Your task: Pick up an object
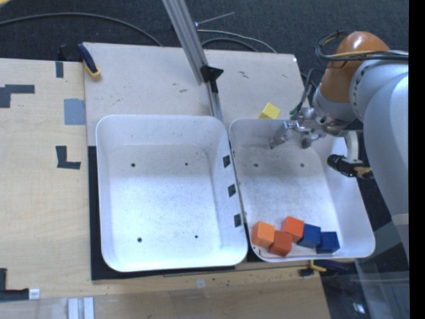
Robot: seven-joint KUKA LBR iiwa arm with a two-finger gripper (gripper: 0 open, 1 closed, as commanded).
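Observation:
Several small blocks lie clustered at the near edge of the right bin point(345, 205): a light orange block point(263, 232), a darker orange block point(292, 226), another orange one point(281, 243) and two blue blocks point(310, 235) point(327, 242). A yellow block point(270, 111) rests on the bench just beyond the right bin's far rim. My gripper point(290, 133) hangs over the far end of the right bin, well away from the cluster, with nothing seen between its fingers.
The left bin point(106, 178) sits beside the right one. A slanted metal rail point(189, 38) runs from the top down to the gap between the bins. A yellow-and-blue tool point(88, 61) lies at the bench's far left. Cables cross the dark floor behind.

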